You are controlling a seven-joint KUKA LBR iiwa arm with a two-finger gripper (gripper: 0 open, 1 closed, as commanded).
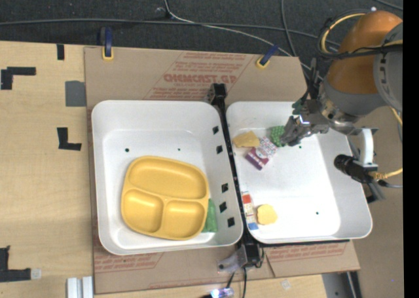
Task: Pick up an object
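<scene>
Grey and metallic, our end effector (pixel 292 130) hangs over the right white bin (pixel 327 185), touching or just above a small green knobbly object (pixel 277 135); we cannot tell how wide it stands. Beside it lie a purple-and-white crinkled packet (pixel 261 154) and a flat yellow piece (pixel 247 139). Left bin: a yellow three-compartment plastic tray (pixel 164 196).

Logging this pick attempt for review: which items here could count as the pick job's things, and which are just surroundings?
Job items:
gripper, over the right bin
green object beside it
purple packet
pale yellow piece
round yellow piece

Lying about:
yellow divided tray in the left bin
green item at the tray's edge
cardboard sheet
</scene>
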